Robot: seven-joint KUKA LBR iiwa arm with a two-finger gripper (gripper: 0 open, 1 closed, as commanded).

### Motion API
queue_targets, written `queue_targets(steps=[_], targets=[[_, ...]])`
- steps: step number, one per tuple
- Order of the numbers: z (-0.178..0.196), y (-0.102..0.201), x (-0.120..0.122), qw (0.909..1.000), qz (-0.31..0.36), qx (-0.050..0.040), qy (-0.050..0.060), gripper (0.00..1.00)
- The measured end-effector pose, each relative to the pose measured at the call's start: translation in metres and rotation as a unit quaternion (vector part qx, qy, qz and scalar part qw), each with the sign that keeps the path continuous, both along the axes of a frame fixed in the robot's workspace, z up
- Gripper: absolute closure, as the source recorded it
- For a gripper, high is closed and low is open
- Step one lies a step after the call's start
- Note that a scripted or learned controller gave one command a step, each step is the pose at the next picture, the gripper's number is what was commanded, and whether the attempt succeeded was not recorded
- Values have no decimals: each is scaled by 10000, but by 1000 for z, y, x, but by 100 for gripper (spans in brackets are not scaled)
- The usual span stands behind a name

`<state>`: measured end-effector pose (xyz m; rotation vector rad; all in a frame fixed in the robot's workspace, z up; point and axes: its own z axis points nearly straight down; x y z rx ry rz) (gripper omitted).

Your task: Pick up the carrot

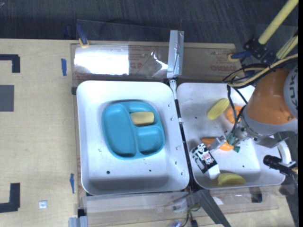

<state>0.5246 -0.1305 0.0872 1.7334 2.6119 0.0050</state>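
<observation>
The carrot (209,140) is a small orange piece lying in the right bin (246,167), near its left-middle. More orange shows at the gripper's tip, which may be the same carrot. My gripper (227,142) reaches down from the arm's orange band (267,103) and sits right at the carrot's right end, touching or just over it. The wrist and cables hide how the jaws stand.
The right bin also holds a yellow corn-like piece (218,109), an orange object (232,113) beside it, a black-and-white bottle (204,158) and a yellow fruit (230,178) near the front wall. In the left bin (90,126), a blue divided plate (124,136) carries a tan item (142,118).
</observation>
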Motion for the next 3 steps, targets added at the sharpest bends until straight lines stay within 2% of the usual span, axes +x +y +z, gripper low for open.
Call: queue_targets(steps=[1,2,3], targets=[[12,-1,2,10000,-10,-10,-45,100],[93,5,1,9804,-1968,10,13,100],[103,5,2,9806,-1962,5,-3,100]])
